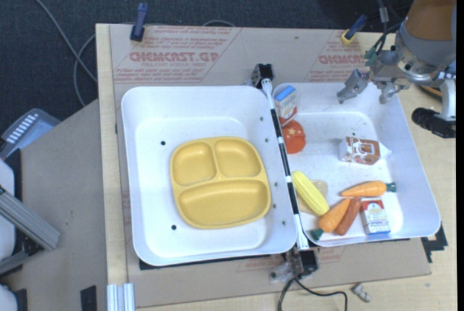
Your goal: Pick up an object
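My gripper (371,89) hangs over the back edge of the right bin (410,157), fingers spread open with nothing between them. The bin holds a small white and blue carton (286,101) at its back left and a red tomato-like piece (293,136) just in front of that. A white and brown packet (360,150) lies in the middle, below my gripper. Toward the front are a yellow corn cob (309,192), two orange carrots (367,189) (333,216) and a red and white box (375,218).
The left bin (145,157) holds a yellow divided plate (220,180). A black clamp (262,73) sits at the back of the rim between the bins. A blue clip (138,21) and another (354,27) mark the board's back edge.
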Tool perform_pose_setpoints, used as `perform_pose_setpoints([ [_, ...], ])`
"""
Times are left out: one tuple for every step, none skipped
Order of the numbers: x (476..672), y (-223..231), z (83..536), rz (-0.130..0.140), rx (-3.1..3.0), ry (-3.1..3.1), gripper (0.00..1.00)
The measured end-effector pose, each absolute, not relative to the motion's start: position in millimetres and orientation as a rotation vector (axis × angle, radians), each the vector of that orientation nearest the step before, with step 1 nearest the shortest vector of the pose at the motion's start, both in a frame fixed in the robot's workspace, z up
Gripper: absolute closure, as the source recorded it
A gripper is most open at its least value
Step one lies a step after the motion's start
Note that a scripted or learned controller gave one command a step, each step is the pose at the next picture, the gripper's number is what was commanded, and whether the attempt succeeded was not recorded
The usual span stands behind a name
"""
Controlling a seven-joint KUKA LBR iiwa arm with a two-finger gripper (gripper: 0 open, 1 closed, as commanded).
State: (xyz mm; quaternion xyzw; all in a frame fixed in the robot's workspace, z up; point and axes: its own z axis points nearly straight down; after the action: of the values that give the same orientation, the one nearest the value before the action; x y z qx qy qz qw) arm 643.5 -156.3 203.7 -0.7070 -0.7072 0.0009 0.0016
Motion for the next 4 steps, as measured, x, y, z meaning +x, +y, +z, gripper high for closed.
perform_pose_setpoints([
  [559.4,-184.3,148.1,0.004,-2.221,-2.218,0.0],
  [512.5,-212.0,85.5,0.002,-2.22,-2.219,0.0],
  [513.6,-212.4,94.7,0.0,-2.224,-2.219,1.0],
  [548.8,-142.9,167.8,0.0,-2.22,-2.222,1.0],
])
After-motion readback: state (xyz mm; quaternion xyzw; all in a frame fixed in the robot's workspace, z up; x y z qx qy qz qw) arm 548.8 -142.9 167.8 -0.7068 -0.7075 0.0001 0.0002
